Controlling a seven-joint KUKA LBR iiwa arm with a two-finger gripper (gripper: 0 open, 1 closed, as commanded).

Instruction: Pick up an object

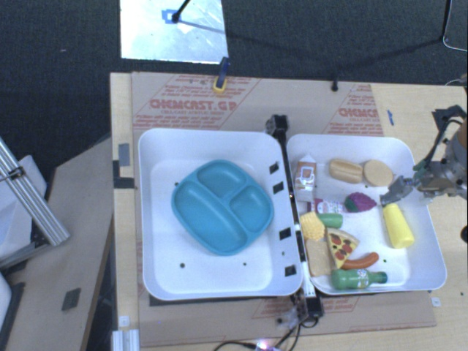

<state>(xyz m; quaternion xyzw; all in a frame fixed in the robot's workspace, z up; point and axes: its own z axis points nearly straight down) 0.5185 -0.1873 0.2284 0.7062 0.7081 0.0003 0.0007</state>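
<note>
Tool [401, 189] is hovering at the right edge of the right bin [428, 265], just above the yellow cylinder [398, 224]; can't tell from this angle how far it's open, and nothing is visibly sitting in it. Right bin is carrying the clutter: bread roll [345, 170], round cracker [378, 172], purple piece [360, 202], small carton [304, 175], corn cob [312, 226], pizza slice [341, 246], sausage [360, 261], green bottle [357, 278]. Left bin [157, 269] is holding a blue divided plate [221, 206], both bins sitting side by side on the table [124, 108].
</note>
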